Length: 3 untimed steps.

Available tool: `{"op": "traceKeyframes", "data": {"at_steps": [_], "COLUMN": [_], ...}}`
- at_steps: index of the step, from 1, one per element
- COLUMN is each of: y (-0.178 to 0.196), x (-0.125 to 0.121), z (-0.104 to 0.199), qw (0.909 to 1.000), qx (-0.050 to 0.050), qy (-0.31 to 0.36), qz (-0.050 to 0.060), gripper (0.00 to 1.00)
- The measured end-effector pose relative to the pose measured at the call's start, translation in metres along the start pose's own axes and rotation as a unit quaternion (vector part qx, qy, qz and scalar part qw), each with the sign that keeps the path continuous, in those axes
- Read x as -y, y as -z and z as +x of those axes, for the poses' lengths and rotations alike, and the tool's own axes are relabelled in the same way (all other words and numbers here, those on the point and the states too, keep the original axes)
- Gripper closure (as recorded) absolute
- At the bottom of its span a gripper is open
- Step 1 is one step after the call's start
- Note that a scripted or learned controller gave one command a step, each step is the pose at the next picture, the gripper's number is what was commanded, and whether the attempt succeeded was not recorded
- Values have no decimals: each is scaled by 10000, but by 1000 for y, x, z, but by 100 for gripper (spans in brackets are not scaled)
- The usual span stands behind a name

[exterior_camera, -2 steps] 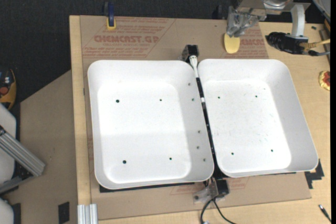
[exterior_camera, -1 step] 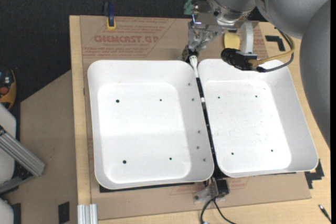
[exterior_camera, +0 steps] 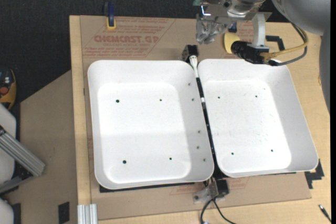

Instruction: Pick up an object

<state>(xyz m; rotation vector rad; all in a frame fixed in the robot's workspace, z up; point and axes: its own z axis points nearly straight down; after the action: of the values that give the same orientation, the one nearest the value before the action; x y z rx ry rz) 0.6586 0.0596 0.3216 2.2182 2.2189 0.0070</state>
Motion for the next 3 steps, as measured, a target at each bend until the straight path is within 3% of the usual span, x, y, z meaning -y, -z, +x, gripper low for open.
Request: {"op": "traceKeyframes", "data": {"at_steps": [1,2,3], "y": [-76,-3,-92], "x": [-3,-9,-5], "z": [100,58,141], "qw": [10000,10000,10000], "qx": [-11,1,-3], "qy": [44,-17,33], "qz": [75,-20,78], "gripper": [100,100,100]}}
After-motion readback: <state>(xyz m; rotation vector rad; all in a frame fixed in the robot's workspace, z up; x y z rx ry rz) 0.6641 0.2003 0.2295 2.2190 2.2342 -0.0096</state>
